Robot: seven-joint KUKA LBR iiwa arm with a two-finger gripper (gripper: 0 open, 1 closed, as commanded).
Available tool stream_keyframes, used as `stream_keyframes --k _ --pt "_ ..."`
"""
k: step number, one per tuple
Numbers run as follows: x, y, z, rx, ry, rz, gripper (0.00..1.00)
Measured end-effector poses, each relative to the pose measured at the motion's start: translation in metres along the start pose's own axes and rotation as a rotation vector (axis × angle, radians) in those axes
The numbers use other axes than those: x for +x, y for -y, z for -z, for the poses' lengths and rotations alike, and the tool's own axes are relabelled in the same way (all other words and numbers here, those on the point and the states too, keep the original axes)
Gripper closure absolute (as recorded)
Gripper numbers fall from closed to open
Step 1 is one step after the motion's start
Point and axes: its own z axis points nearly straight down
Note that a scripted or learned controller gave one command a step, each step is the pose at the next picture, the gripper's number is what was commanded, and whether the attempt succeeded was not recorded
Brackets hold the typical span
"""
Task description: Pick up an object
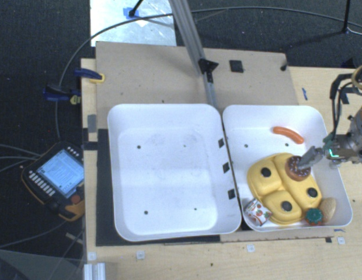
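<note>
The gripper [302, 163] reaches in from the right over the right bin [251, 116], tip on a brown doughnut [296, 167] atop the yellow tray [273, 186]. Whether it is spread or pinching, I cannot tell. An orange sausage [288, 134] lies farther back.

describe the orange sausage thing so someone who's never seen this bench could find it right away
Look in the right white bin, toward its far wall. The orange sausage lies alone on bare floor, beyond the big yellow tray. It is the one long, thin orange piece there; its neighbours are rounder and crowd the tray.
</note>
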Motion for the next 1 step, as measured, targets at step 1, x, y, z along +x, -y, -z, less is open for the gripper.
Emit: stream_keyframes --k 1 --pt "0.0 -0.0003 0.0004 -0.001 0.0 0.0 0.0"
